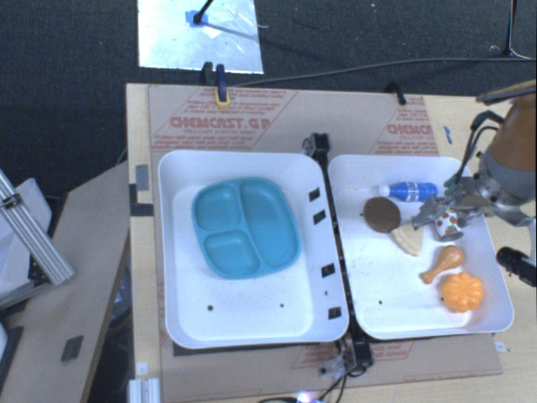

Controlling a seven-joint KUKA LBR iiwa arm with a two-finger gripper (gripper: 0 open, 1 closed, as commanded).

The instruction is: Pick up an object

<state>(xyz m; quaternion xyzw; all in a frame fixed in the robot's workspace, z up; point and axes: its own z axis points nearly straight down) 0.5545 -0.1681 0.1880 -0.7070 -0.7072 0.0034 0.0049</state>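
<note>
two bins [243, 330], one plate [246, 227], six objects [462, 292]

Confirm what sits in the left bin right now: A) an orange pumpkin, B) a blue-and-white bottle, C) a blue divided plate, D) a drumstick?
C: the blue divided plate lies in the left bin, while the pumpkin, bottle and drumstick all lie in the right bin.

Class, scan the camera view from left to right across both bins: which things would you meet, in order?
Blue divided plate → brown disc → blue-capped bottle → chicken drumstick → orange pumpkin.
</note>
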